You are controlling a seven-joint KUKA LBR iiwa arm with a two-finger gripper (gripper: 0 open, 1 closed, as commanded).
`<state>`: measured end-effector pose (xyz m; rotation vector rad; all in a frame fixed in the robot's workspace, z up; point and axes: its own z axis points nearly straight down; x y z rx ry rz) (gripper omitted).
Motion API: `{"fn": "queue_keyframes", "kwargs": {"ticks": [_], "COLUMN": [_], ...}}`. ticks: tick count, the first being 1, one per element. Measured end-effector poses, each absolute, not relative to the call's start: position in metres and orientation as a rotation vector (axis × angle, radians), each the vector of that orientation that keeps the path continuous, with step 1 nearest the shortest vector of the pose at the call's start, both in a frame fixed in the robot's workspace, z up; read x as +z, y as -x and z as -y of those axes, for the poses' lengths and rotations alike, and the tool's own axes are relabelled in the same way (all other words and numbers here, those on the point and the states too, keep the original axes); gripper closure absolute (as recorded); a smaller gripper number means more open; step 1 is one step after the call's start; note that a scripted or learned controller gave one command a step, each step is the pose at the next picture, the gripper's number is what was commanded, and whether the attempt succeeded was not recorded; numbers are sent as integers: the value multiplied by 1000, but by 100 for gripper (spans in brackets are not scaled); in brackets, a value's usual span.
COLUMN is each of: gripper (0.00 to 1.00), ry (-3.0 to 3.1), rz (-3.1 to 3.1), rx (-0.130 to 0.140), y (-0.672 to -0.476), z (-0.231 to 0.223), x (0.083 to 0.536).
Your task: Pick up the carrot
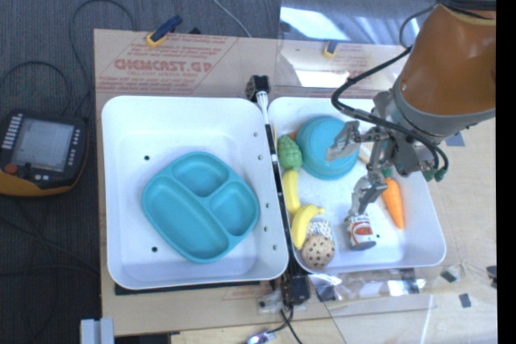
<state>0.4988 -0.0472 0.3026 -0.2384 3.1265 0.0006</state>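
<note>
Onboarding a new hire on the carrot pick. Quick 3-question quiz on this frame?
1. True or false: the carrot lies in the left bin.
2. What lies in the left bin: A) divided teal plate B) banana C) small can
3. Fill in: the gripper hangs over the ____ bin.

Key: 1 false. 2 A. 3 right.

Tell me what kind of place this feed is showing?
Probably a robot lab test bench: two white bins on a board over carpet, toy food such as a carrot, and a control pendant beside them.
</note>
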Motion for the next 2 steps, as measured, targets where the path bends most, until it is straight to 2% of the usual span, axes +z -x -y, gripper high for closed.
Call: {"fn": "queue_keyframes", "kwargs": {"ticks": [1, 2], "gripper": [0, 0], "ry": [461, 473], "rz": [-3108, -3111], "rx": [0, 3], "y": [-534, -557], "z": [110, 186], "x": [253, 178]}}
